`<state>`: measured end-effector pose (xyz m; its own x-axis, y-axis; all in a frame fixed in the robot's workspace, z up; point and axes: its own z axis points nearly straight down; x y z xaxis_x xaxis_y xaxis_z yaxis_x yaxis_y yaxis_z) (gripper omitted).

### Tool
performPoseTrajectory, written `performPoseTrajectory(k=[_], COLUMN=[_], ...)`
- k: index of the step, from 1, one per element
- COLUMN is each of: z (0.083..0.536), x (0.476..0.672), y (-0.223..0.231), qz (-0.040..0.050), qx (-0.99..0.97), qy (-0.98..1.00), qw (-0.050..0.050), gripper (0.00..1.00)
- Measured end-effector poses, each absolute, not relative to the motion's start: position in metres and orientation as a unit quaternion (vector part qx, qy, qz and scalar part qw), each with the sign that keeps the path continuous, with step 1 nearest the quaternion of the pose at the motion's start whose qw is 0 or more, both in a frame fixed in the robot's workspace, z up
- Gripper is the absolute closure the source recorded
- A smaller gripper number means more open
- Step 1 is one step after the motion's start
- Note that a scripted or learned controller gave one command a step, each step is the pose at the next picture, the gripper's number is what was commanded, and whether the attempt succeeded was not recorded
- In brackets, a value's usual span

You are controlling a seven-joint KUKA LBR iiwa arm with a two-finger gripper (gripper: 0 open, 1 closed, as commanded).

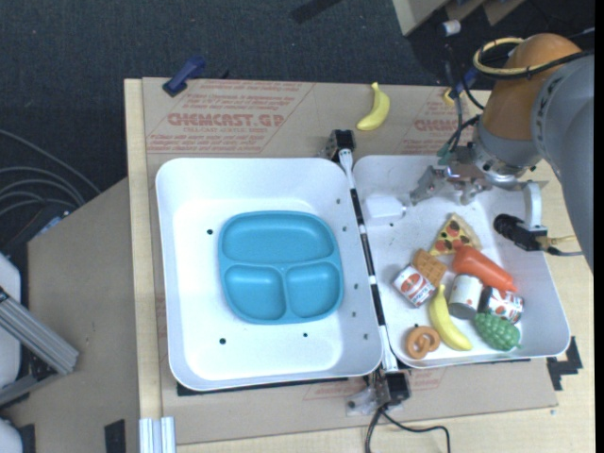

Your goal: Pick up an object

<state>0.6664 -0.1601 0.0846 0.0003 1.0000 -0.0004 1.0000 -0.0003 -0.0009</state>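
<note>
Toys [460, 291] lay heaped in the right bin [396, 173], toward its near side; the gripper [453, 182] hung over the bin's far end, jaw state impossible to tell, holding nothing visible.

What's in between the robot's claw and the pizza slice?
Nothing. In the camera view, the stretch between the gripper and the pizza slice is bare white bin floor.
</note>
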Motion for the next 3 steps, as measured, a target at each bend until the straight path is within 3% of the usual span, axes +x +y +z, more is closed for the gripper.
performPoseTrajectory(k=[1,2,3], z=[0.095,0.095,0.085], x=[0.667,0.667,0.666], y=[-0.16,-0.16,-0.168], qz=[-0.0002,0.0,0.0004], qx=[-0.707,-0.707,-0.707], qy=[-0.707,-0.707,-0.707], qw=[-0.001,-0.001,0.0], gripper=[1.0,0.0,0.0])
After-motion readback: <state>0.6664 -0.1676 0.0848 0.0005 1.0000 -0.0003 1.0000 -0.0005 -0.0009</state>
